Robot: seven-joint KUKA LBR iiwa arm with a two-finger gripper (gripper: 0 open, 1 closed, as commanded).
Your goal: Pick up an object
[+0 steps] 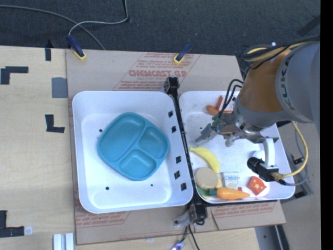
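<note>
The right bin [270, 194] holds several small objects. A yellow banana [207, 159] lies near its left wall, with a round tan bun [205, 178] just below it. An orange carrot [229, 194] and a red piece [256, 185] sit along the front edge, and a small white packet [231, 179] lies between them. Another small orange item [213, 109] rests at the back. My gripper [215, 138] hangs over the bin's middle, just above the banana, open with its fingers spread and nothing between them.
The left bin [83, 108] carries a blue compartment plate [134, 145]. A black divider with clips [178, 134] runs between the bins. The arm's grey body and orange band [265, 95] cover the right bin's back right part.
</note>
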